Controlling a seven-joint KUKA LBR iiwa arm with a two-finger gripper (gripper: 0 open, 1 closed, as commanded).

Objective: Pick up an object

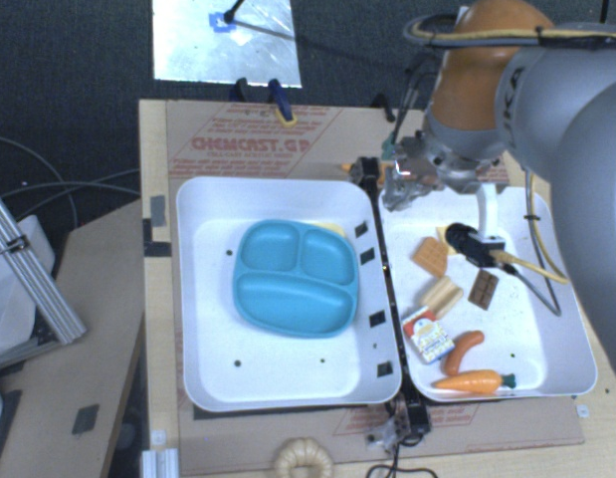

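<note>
Nearest us, right bin (571, 361): one carrot (472, 381), one sausage (460, 351), one carton (428, 335), three blocks. Left bin (203, 267): one blue tray (296, 277). Gripper (402, 192) at right bin's far corner; we cannot tell its opening.

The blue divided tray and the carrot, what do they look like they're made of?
The blue tray looks like moulded plastic, smooth and matte-to-satin: uniform colour, rounded compartment ridges. The carrot is probably a plastic toy: even orange, slight sheen, green stub; real can't be fully ruled out.
</note>
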